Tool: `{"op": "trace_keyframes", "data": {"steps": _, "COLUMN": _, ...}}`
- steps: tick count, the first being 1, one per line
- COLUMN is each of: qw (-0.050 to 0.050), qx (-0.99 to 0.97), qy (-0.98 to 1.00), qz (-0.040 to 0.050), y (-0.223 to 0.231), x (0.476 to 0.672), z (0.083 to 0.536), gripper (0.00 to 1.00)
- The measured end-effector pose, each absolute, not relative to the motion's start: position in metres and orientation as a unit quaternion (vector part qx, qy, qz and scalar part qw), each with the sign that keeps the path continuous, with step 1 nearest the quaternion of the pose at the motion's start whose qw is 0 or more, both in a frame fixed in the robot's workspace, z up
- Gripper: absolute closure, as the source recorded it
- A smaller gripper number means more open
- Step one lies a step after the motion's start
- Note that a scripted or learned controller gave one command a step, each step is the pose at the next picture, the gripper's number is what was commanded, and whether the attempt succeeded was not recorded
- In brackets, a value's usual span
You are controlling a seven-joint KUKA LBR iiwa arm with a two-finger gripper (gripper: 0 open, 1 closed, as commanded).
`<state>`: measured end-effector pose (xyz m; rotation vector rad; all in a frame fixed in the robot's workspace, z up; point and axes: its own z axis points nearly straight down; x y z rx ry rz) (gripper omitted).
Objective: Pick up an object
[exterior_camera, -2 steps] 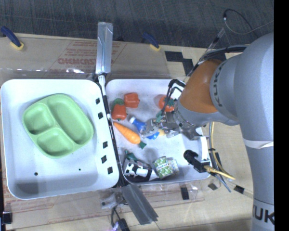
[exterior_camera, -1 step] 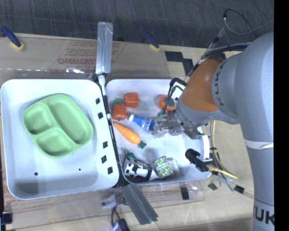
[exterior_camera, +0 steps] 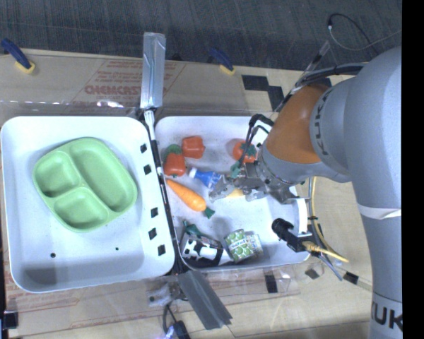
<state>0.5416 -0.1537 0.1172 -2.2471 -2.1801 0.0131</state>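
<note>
My gripper (exterior_camera: 234,186) hangs low over the middle of the right bin (exterior_camera: 219,127), its metal tip just right of a blue and white object (exterior_camera: 206,179). An orange carrot (exterior_camera: 186,195) lies diagonally to the left of the tip. Two red-orange pieces (exterior_camera: 193,146) (exterior_camera: 174,164) sit near the bin's upper left. Another red piece (exterior_camera: 238,149) peeks out beside the wrist. A green patterned can (exterior_camera: 242,245) and a black and white toy (exterior_camera: 195,249) rest near the bin's front edge.
The left bin (exterior_camera: 28,246) holds a green divided plate (exterior_camera: 85,182). The grey arm with its orange band (exterior_camera: 297,129) covers the right bin's right side. Cables (exterior_camera: 318,249) trail off the bin's front right corner.
</note>
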Motion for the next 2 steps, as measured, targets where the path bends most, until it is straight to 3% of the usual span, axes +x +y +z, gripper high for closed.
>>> {"op": "trace_keyframes", "data": {"steps": 1, "qw": 0.002, "qx": -0.706, "qy": -0.708, "qz": 0.0021, "y": -0.106, "x": 0.587, "z": 0.090, "gripper": 0.00}}
{"op": "trace_keyframes", "data": {"steps": 2, "qw": 0.002, "qx": -0.674, "qy": -0.738, "qz": 0.0009, "y": -0.045, "x": 0.519, "z": 0.192, "gripper": 0.00}}
